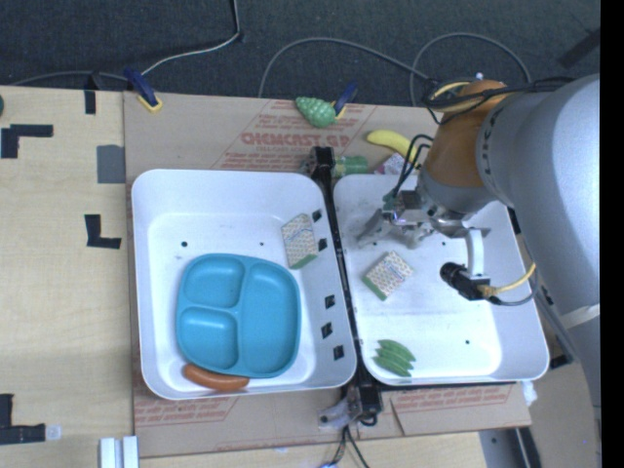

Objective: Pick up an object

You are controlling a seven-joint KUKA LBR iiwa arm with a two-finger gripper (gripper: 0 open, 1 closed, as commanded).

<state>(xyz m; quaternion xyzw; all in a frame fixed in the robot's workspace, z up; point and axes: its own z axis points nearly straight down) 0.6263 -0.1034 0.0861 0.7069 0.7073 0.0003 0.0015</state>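
The pincer (387, 224) hovers low in the right bin (507, 359), near its rear-left corner, its two fingers spread apart and holding nothing. A small patterned square pad (388, 275) lies just in front of it, apart from the fingertips. One green pea pod (394, 356) rests near this bin's front edge. The left bin (156, 261) carries one blue divided plate (238, 314), one orange sausage (214, 378) at its front edge, and a second patterned pad (299, 238) against its right wall. The grey arm reaches in from the right, wrist bent downward.
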